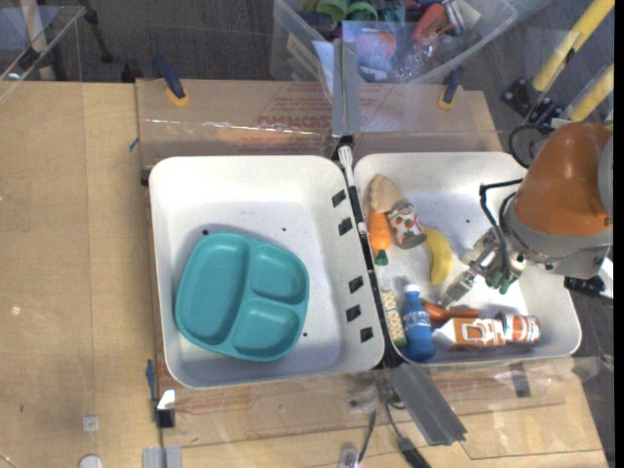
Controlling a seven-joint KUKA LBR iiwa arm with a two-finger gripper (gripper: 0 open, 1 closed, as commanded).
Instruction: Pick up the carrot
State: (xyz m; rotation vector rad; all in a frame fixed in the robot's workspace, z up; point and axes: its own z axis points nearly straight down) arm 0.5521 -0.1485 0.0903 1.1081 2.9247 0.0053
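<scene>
Camera view: carrot point(378, 234) lies left of claw point(475, 271), apart.

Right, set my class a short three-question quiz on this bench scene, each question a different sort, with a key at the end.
1. True or false: the carrot lies in the same bin as the teal divided plate.
2. Multiple choice: the hand hovers nearest to which item? A) the teal divided plate B) the banana C) the clear tub of toys behind the bins
3. Fill in: the carrot rests against the ____ wall of the right bin, as the camera sees it.

Key: 1 false; it lies in the right bin, the plate in the left bin. 2 B. 3 left.
</scene>
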